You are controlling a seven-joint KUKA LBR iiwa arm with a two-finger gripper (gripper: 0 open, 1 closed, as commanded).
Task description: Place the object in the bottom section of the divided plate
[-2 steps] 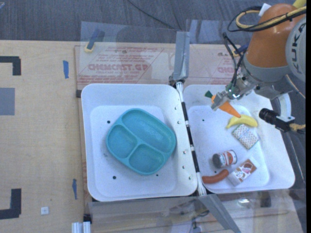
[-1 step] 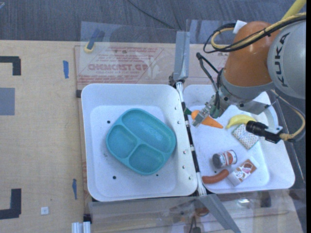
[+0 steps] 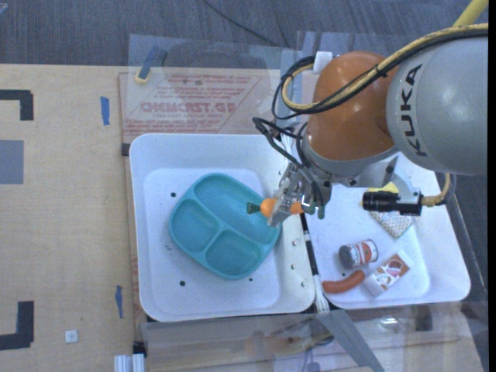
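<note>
**Small orange item at the jaws, over the plate's right rim**

The jaws [image 3: 290, 204] sit just above the right edge of the divided plate [image 3: 221, 227], w/ a small orange object [image 3: 268, 206] at their tip, a green bit on its left end. It looks pinched between the fingers, so I read the jaws as clamped on it, though the view is tight and the grip is slim. The object hangs over the plate's right rim, beside the far section, not yet over the near (bottom) one.

Handling, as a guess: it looks like a toy carrot or similar, light, prob. rigid plastic w/ a smooth skin, so it may slip or rotate if pinched near an end. Best hold is across the thick middle of the orange body, not the green tip. Not fragile; a short drop into the section should do no harm, but it may roll or bounce on the hard plate.

Count:
- 1 teal plate, 3 sections, in the left bin [image 3: 147, 208].
- 1 orange object.
- 2 white bins on the desk; the right bin [image 3: 453, 266] holds approx. 4 loose items: 1 small can [image 3: 358, 253], 1 sausage-like piece [image 3: 342, 284], 1 small printed pack [image 3: 385, 274], 1 patterned triangular piece [image 3: 394, 222].
- 1 arm, reaching in from the right.
</note>
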